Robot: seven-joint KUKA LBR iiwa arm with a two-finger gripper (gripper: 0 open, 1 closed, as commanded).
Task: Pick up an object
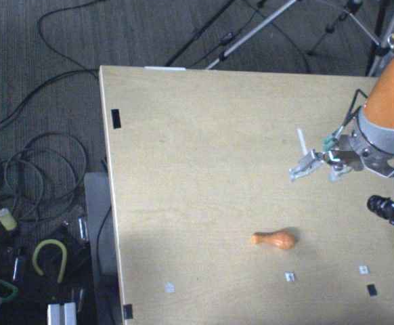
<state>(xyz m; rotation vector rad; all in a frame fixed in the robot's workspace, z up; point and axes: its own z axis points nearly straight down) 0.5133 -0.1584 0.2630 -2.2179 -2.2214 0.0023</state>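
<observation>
- The gripper hangs at 3 o'clock over the board; its two fingers are spread apart and nothing is between them.
- A thin white stick stands just at 11 o'clock of the fingers; I cannot tell if it touches them.
- The arm, grey with an orange band, comes in from 3 o'clock.
- The orange object, shaped like a small pear, lies on the board at 5 o'clock, well apart from the gripper.
- The board is plain tan, with small black and white marks near its edges.
- The floor is dark carpet with black cables at 9 o'clock and tripod legs at 12 o'clock.
</observation>
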